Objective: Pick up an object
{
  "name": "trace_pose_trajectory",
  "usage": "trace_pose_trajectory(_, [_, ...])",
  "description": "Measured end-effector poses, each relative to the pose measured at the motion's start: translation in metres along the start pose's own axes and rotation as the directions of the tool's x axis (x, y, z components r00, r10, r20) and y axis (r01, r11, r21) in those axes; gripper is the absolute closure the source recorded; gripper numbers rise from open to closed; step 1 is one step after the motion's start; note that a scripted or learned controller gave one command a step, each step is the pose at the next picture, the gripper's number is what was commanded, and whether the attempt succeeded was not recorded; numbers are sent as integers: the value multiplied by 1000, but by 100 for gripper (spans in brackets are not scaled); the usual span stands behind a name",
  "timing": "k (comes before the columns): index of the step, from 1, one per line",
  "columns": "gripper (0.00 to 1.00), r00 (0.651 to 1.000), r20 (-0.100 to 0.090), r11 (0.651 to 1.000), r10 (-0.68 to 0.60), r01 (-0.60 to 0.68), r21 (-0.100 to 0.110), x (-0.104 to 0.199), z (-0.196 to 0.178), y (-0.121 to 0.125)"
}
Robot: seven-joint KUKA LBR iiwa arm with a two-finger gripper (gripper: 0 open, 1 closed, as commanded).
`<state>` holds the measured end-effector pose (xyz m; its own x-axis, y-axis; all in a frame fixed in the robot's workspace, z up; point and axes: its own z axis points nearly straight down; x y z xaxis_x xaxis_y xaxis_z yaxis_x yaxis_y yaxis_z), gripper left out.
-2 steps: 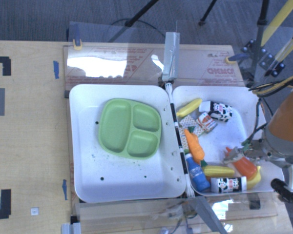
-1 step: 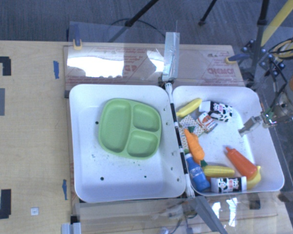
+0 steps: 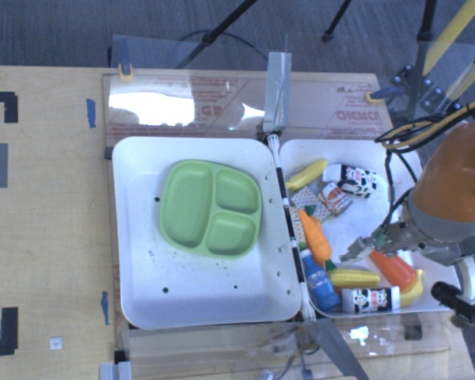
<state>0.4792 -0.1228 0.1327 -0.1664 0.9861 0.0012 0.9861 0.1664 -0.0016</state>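
Note:
The right bin (image 3: 356, 153) holds a jumble of toys: a yellow piece (image 3: 305, 175), a black-and-white cow (image 3: 356, 180), a printed packet (image 3: 333, 200), an orange carrot (image 3: 317, 237), a blue bottle (image 3: 321, 285), a yellow corn-like piece (image 3: 355, 277), a white bottle with black marks (image 3: 372, 298) and a red-orange piece (image 3: 397, 268). My gripper (image 3: 370, 246) reaches in from the right and hangs low over the bin's right half. It is just above the red-orange piece and the yellow corn-like piece. The arm's wrist hides much of it.
A green divided plate (image 3: 210, 208) lies in the left bin (image 3: 142, 291). A raised divider (image 3: 287, 212) separates the two bins. Black cables (image 3: 412, 133) loop above the right bin's far corner. A clear panel (image 3: 222, 101) stands behind both bins.

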Motion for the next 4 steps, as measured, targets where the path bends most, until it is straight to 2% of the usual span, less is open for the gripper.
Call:
trace_pose_trajectory(1, [0, 982, 3, 982, -188, 188, -5, 1, 46, 2])
trace_pose_trajectory(2, [0, 984, 6, 984, 178, -178, -9, 13, 45, 58])
trace_pose_trajectory(3, [0, 877, 1, 877, 480, -480, -2, -4, 14, 110])
trace_pose_trajectory(4, [0, 931, 7, 930, 366, -366, 42, -9, 38, 181])
